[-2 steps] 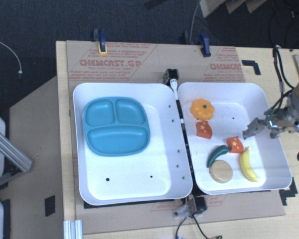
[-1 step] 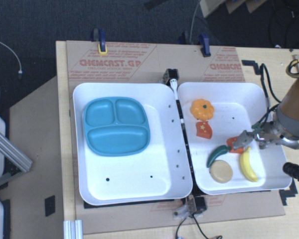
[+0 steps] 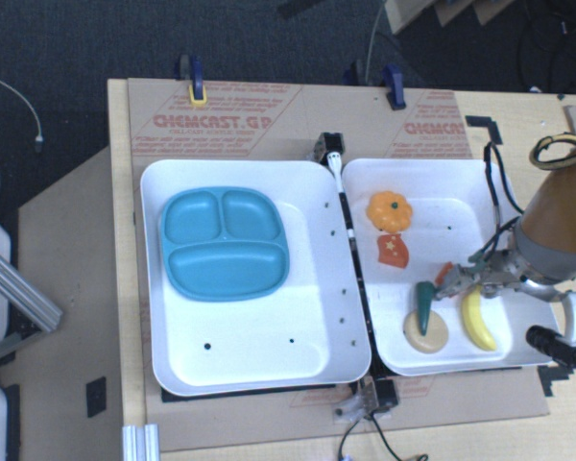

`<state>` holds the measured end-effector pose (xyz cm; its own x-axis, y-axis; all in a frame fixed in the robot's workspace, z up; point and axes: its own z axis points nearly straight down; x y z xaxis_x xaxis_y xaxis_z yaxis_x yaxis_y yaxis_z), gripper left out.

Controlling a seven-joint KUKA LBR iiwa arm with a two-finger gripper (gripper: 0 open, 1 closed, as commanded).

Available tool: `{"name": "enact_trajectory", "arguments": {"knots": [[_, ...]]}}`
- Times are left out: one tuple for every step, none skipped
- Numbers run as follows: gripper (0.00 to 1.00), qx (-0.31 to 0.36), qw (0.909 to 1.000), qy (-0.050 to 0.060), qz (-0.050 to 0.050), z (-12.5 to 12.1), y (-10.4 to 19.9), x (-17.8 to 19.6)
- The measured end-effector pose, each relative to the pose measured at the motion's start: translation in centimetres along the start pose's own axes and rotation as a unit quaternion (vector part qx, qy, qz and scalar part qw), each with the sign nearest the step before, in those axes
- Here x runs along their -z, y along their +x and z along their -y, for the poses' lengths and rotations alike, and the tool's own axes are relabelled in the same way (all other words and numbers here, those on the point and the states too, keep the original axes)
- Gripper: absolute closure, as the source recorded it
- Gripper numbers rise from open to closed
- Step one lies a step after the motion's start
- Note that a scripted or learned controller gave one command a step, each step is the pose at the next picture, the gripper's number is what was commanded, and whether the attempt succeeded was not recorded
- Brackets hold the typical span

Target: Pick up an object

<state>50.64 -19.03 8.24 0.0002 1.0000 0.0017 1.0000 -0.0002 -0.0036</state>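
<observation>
The camera view looks down at a slant on a table (image 3: 269,113) covered by a brown sheet with red print, held at its far edge by two blue clamps (image 3: 194,73). Two shallow white bins sit side by side on it, touching along a black seam. The left bin (image 3: 173,353) holds a blue divided plate (image 3: 226,243) lying flat toward that bin's ten o'clock corner, its three compartments facing up. The right bin (image 3: 461,185) carries the small things. An orange pumpkin toy (image 3: 389,211) sits toward eleven o'clock in that bin, and a red block (image 3: 393,251) lies just beside it at its six o'clock. Toward seven o'clock in the bin a dark green vegetable (image 3: 423,305) leans tilted with its lower end resting on a tan round disc (image 3: 426,332). A yellow banana (image 3: 478,321) lies at three o'clock of the disc, near it but apart. A small reddish piece (image 3: 444,275) shows just at the arm's tip, too small to identify. The arm (image 3: 557,224) reaches in from three o'clock, its orange band above a grey wrist, and the tool (image 3: 472,279) hangs low over the right bin, between the green vegetable and the banana, just above the banana's upper end. Whether the tool is open or closed cannot be told, nor whether it touches anything.
</observation>
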Motion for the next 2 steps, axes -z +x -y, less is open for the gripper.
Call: {"name": "enact_trajectory", "arguments": {"knots": [[1.0, 0.0, 1.0, -0.003, 0.002, -0.1, -0.1, 1.3], [1.0, 0.0, 1.0, -0.005, 0.003, -0.3, -0.3, 7.6]]}}
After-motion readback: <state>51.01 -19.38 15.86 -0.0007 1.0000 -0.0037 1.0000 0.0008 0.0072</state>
